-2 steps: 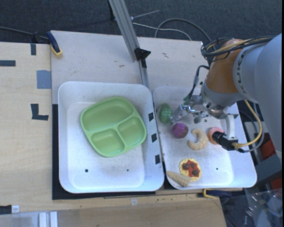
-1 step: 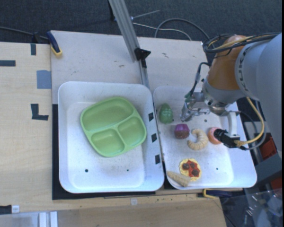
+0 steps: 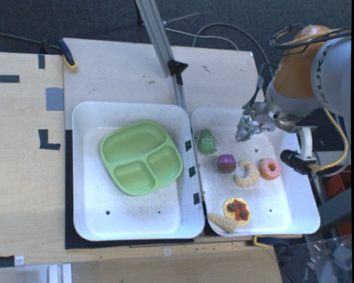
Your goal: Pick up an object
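My gripper hangs over the far part of the right bin, reaching in from the right. Nothing shows between its fingertips. Below it lie several toy foods: a green piece to its left, a purple piece, a tan croissant and a pink donut. Nearer the front sit a small pizza with red topping and a tan cone-shaped piece.
The left bin holds a green divided plate. A metal pole slants in from the top toward the gap between the bins. Cables loop behind the right bin.
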### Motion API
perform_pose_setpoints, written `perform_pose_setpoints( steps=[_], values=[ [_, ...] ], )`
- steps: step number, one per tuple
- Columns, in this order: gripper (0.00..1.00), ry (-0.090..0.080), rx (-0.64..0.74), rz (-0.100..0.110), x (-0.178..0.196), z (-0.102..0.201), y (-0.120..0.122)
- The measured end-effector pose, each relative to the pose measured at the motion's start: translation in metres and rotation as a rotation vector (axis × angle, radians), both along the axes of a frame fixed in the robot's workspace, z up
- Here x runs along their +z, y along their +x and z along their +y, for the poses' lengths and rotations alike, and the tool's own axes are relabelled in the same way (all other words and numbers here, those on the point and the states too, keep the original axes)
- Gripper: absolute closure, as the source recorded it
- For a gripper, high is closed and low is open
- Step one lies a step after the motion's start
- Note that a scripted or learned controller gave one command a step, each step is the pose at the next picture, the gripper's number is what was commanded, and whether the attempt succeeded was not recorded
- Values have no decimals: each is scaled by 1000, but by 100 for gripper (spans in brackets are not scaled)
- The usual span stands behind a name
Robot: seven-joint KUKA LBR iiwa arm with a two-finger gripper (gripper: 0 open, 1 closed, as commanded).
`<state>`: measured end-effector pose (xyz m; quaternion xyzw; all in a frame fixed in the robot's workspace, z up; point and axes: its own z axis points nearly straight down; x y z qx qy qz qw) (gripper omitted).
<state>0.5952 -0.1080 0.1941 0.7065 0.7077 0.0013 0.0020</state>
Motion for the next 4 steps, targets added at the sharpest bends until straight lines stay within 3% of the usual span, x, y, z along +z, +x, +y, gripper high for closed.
perform_pose_setpoints(
  steps=[1,2,3,4],
  values=[
    [100,1,0,3,29,0,1],
    [100,3,5,8,29,54,-20],
    [100,4,7,7,34,118,-30],
    [100,3,6,7,37,163,-35]
  ],
)
